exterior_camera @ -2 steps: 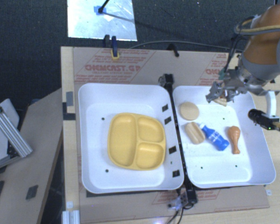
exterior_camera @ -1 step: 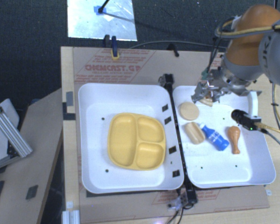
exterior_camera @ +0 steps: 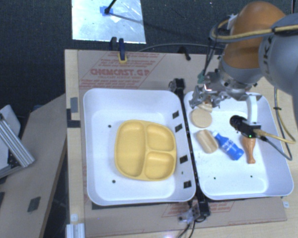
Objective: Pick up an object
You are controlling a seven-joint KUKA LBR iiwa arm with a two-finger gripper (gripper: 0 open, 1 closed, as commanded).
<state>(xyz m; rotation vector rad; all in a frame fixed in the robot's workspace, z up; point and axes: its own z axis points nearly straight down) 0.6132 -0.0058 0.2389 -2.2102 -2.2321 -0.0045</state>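
Observation:
In the right bin (exterior_camera: 268, 182), a round tan disc (exterior_camera: 201, 118) lies near the back left corner. In front of it rests a tan bread-shaped piece (exterior_camera: 206, 141). A blue tube with a white cap (exterior_camera: 228, 147) sits to its right, and a brown drumstick-shaped piece (exterior_camera: 249, 149) lies further right. My gripper (exterior_camera: 204, 99) hangs low over the bin's back left corner, just behind the tan disc. A small tan bit shows under it. Nothing is visibly held.
The left bin (exterior_camera: 99, 133) holds a yellow divided plate (exterior_camera: 145, 149) at its middle. Black clips line the ridge between the two bins (exterior_camera: 185, 138). The grey arm with its orange band (exterior_camera: 253, 29) fills the space above the right bin's back edge.

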